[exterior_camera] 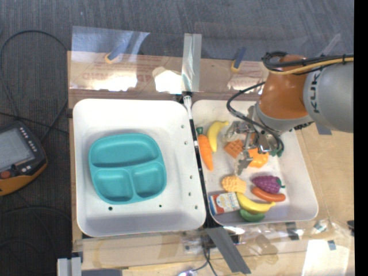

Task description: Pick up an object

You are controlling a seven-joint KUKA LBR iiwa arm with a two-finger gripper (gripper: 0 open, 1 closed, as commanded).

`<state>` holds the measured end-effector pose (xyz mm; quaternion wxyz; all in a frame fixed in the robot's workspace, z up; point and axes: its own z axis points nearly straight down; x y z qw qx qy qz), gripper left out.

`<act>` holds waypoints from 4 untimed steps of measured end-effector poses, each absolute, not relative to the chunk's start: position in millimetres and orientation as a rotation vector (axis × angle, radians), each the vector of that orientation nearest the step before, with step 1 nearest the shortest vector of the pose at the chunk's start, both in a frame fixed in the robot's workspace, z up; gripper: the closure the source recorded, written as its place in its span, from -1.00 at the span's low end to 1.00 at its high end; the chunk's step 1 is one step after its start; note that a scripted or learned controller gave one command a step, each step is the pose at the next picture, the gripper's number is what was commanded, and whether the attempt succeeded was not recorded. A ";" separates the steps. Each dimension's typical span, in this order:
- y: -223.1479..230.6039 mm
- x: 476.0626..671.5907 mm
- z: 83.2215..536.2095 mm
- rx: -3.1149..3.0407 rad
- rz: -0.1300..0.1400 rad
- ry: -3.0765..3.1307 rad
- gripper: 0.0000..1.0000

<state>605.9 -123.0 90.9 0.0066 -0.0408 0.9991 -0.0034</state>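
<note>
My gripper [237,150] is low in the right bin [299,154], under the orange wrist band, and looks open. Its metal fingers [241,165] spread on either side of a small orange waffle-textured piece [232,149], without closing on it. Just right of the gripper lies another orange piece [260,160], partly hidden by it. To the left are a yellow banana [215,134] and a carrot [205,151]. Nearer the front lie a yellow bumpy piece [233,183], purple grapes [266,183], a red pepper [268,196], a second banana [253,203] and a small carton [224,202].
The left bin [86,211] holds a teal divided plate [126,167]. A raised wall [194,148] separates the two bins. A green piece [250,215] sits at the right bin's front edge. Black cables loop above the gripper. A handheld pendant [17,154] lies off the bench at left.
</note>
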 end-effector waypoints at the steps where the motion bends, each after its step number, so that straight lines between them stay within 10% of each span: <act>1: -118.5 561.2 91.4 -0.125 -0.011 3.124 -1.00; 2: -118.0 561.2 100.4 -0.126 -0.014 3.125 1.00; 3: -82.6 604.4 182.4 0.499 -0.002 3.106 1.00; 4: -108.0 496.3 172.0 0.656 -0.004 3.079 1.00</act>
